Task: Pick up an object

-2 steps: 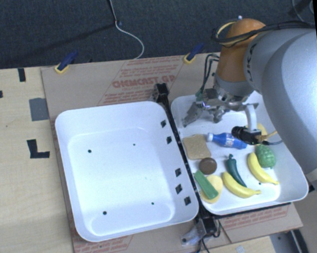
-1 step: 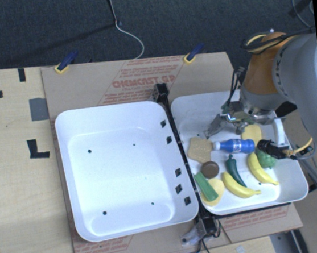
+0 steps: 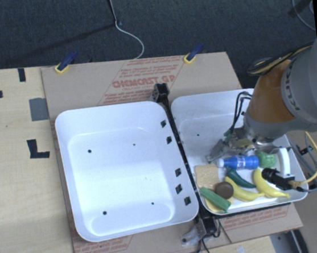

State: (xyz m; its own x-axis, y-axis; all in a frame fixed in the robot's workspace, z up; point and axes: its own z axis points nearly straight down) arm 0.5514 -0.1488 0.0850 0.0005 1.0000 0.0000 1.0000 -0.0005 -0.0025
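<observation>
Two shallow white bins are sitting side by side: the left bin [image 3: 74, 139] next to the right bin [image 3: 202, 107], the pair meeting at a black divider [image 3: 172, 144]. Both are resting on a cardboard sheet [image 3: 135, 80] with red print, lying on the wooden counter [image 3: 17, 186]. Yellow-and-blue clamps [image 3: 66, 62] [image 3: 193, 53] are gripping its far edge. A white cable [image 3: 130, 37] is trailing across the dark floor [image 3: 201, 9].
</observation>
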